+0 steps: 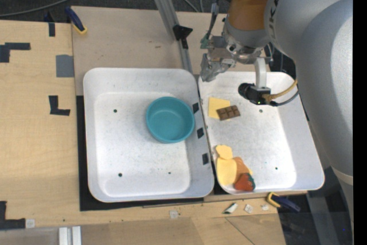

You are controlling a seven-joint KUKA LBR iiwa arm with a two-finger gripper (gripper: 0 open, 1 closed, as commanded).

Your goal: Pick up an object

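My gripper [210, 70] hangs over the far left corner of the right bin [287, 140], its fingers close together with nothing visible between them. Just below it, a yellow block [217, 105] lies on the bin floor, with a small brown chocolate-like bar [229, 113] resting against its right side. At the bin's near left corner lies a heap of yellow pieces [226, 166] and an orange-red object [244, 181]. A teal bowl [169, 119] sits upright in the left bin [114, 146], near its right side.
A slanted grey metal pole [166, 8] runs down to the gap between the bins, close to the gripper's left. A black cable connector [255, 93] dangles over the right bin. Clamps hold the bench at far left [76, 20] and front [276, 200].
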